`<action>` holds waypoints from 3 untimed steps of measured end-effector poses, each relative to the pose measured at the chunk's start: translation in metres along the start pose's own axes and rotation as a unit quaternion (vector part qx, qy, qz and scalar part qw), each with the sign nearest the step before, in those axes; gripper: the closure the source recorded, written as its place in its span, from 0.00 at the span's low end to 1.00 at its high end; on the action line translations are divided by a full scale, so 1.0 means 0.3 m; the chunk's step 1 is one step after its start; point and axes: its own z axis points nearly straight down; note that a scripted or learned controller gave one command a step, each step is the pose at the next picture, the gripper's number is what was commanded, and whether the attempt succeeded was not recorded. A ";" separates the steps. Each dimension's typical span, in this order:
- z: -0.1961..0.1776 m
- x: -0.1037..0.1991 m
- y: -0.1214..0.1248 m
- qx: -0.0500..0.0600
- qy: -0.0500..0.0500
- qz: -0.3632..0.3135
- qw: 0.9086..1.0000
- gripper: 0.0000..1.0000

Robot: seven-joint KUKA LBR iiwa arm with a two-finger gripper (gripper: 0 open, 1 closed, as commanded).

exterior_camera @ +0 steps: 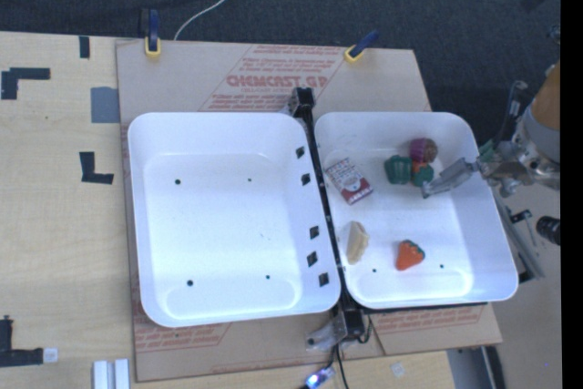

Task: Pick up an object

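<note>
Two white bins sit side by side in the middle of the frame. The right bin (474, 223) has small toys in it. The gripper (444, 180) reaches in from the right, just beside a green toy (398, 168) and a purple and orange toy (422, 150) near the top. I cannot tell how the gripper is set. A red and white box (348, 179), a pale yellow piece (357, 242) and a strawberry toy (409, 255) lie lower down.

right bin (455, 287) as landmark | left bin (219, 223) touching its left side, both on bench (55, 196) | inside: carton (348, 180) near left wall | bread piece (357, 242) in front of carton | strawberry toy (409, 255) right of bread | clustered toys (412, 167) toward back right | tool (435, 186) just beside cluster
</note>
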 end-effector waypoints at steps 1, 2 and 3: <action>-0.681 -0.001 0.188 -0.011 -0.004 -0.002 1.000 0.00; -1.125 0.261 0.285 -0.010 -0.001 -0.005 1.000 0.00; -1.127 0.244 0.281 -0.001 -0.002 -0.001 1.000 1.00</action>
